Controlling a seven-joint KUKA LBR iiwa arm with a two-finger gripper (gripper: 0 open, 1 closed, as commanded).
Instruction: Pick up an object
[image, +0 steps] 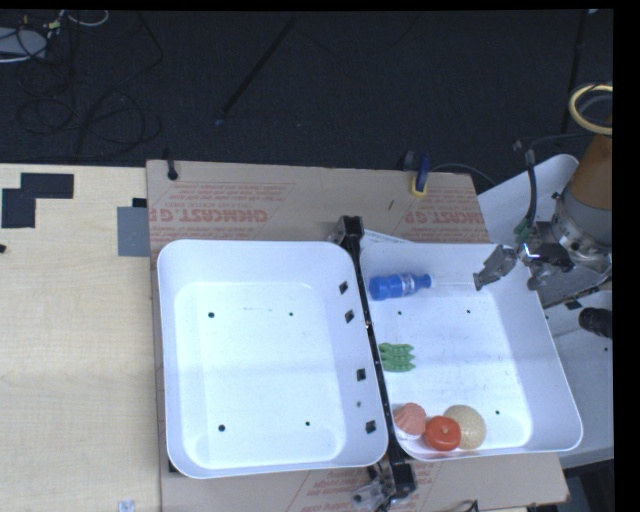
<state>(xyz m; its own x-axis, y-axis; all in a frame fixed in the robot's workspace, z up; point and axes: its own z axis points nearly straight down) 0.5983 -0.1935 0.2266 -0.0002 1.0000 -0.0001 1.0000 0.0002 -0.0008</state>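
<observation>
The right bin (560, 380) holds a blue bottle (398, 286) lying on its side near the far left corner. A small green object (396, 357) lies by the divider. A pink piece (410, 418), a red round piece (442, 433) and a beige round piece (467, 424) cluster at the near edge. My gripper (520, 270) hangs over the far right rim of this bin, well to the right of the bottle. Its fingers are spread open with nothing between them.
The left bin (180, 300) sits beside the right one, joined by a black divider (365, 330). Both rest on a cardboard sheet (250, 205). A blue and yellow clamp (421, 175) stands at the sheet's far edge.
</observation>
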